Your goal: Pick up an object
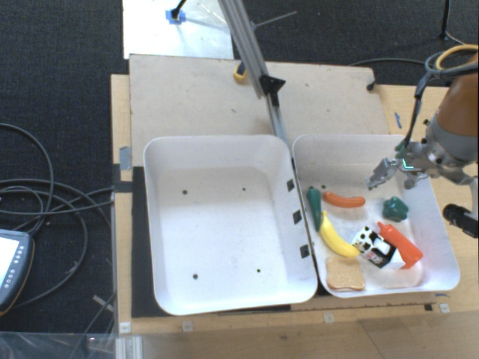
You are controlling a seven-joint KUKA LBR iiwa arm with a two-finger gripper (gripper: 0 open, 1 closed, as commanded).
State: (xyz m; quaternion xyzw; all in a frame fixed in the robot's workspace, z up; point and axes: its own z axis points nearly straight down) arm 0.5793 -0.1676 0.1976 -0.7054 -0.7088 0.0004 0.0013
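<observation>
My gripper (400, 174) hangs over the back of the right bin (447, 275), open, with nothing between its fingers. Below it in that bin lie an orange sausage (344, 199) and a dark green lump (395, 208). Nearer the front are a yellow banana (337, 239), a black-and-white toy (372, 247), an orange carrot (402, 247) and a slice of bread (345, 274). A green pepper (314, 206) lies along the bin's left wall.
The left bin (161, 275) sits beside the right one, sharing a dividing rim. A grey pole (247, 36) slants down from the top to the gap between the bins. Cables and a tablet (11, 264) lie on the floor at the left.
</observation>
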